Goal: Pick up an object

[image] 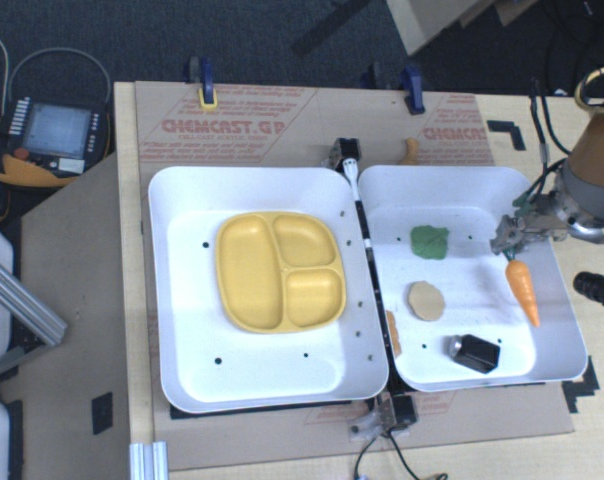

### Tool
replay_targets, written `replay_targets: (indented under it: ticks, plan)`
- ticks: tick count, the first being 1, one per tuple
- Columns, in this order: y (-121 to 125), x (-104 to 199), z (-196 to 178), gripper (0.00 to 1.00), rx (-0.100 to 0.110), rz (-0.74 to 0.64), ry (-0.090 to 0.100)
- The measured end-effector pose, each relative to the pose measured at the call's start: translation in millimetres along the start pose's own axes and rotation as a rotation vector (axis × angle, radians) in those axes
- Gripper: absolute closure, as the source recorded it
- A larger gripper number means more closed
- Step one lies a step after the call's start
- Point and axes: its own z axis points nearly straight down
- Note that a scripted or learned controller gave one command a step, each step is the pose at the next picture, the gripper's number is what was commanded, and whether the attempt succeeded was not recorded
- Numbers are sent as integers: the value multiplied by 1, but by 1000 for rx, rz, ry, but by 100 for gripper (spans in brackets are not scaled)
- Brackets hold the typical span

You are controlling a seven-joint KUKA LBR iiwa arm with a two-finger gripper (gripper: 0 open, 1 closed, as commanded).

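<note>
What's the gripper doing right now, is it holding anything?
Gripper: at the top end of the carrot in the right bin; a hold on it cannot be told.

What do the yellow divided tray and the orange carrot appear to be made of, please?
The yellow divided tray looks like moulded plastic, matte, with smooth rounded compartments. The carrot is probably a plastic toy: uniform orange, slightly glossy, though the view leaves that open.

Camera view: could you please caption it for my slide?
Gripper poised at the carrot's top in the right bin; yellow tray in the left.
</note>
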Motion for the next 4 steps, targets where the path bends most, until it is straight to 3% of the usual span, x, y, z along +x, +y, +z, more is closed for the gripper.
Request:
replay_targets:
  ticks: [2,4]
  plan:
    - [6,3,-118,100,-3,-1,-1]
    - [27,115,-112,100,4,-5,4]
